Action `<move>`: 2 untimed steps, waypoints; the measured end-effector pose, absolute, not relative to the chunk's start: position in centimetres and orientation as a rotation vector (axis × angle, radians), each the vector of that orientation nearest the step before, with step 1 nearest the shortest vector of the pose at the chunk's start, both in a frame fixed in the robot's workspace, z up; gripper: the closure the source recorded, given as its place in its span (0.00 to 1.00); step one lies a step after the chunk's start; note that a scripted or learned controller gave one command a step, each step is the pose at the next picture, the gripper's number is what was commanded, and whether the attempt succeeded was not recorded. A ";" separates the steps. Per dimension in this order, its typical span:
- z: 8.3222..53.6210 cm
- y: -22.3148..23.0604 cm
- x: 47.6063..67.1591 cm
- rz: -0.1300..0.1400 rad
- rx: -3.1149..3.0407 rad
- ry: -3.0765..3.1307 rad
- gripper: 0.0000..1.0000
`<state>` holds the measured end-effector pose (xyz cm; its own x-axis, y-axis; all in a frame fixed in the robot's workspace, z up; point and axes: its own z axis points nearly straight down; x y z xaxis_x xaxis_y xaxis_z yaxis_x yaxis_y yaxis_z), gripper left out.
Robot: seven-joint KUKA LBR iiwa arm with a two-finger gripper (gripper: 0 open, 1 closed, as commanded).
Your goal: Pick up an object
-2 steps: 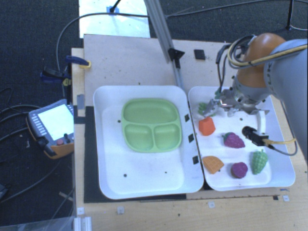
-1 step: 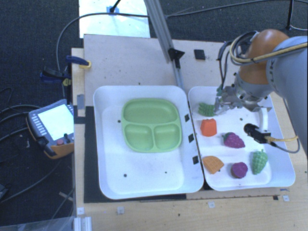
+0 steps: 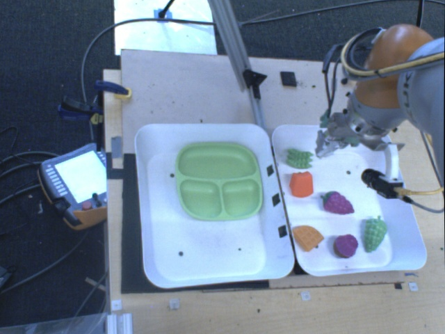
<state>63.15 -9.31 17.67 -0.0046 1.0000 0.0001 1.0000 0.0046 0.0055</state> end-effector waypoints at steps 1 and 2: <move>22.1 -8.9 62.9 0.005 2.213 2.225 1.00; 28.5 -8.9 63.6 0.009 2.209 2.224 1.00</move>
<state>63.63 -8.89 28.51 -0.0064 1.0000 -0.0009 0.9999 0.0064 0.0091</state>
